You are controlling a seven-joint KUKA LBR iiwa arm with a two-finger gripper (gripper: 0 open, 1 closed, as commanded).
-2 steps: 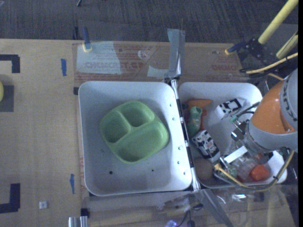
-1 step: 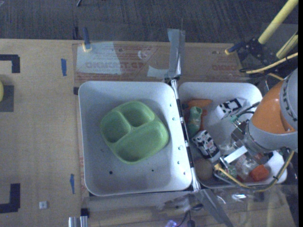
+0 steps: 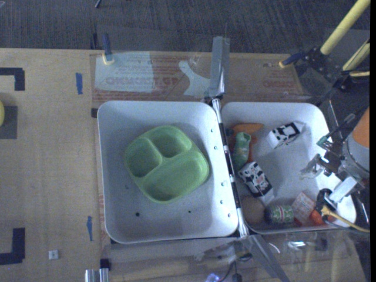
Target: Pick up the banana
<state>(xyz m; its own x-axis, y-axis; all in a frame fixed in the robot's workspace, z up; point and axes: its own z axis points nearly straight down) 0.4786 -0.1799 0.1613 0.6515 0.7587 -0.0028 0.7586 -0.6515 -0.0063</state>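
Banana was possibly the orange curved shape [image 3: 249,128]: light, soft; grip its middle. State of my two-finger gripper [image 3: 320,167] I could not tell.

The arm [image 3: 361,148] comes in from the right edge, its orange band just in view. The gripper [image 3: 320,164] hangs at the right side, pointing left.

Two white bins are sitting side by side, a left bin [image 3: 117,216] and a right bin [image 3: 276,106]. One green plate [image 3: 167,163] is lying in the left bin. Two black-and-white cartons are lying in the right bin, one carton [image 3: 286,133] near its far edge, the other carton [image 3: 255,178] by its left edge. One green bottle [image 3: 241,147] is resting near its far left corner, and one can [image 3: 281,214] along its near edge.
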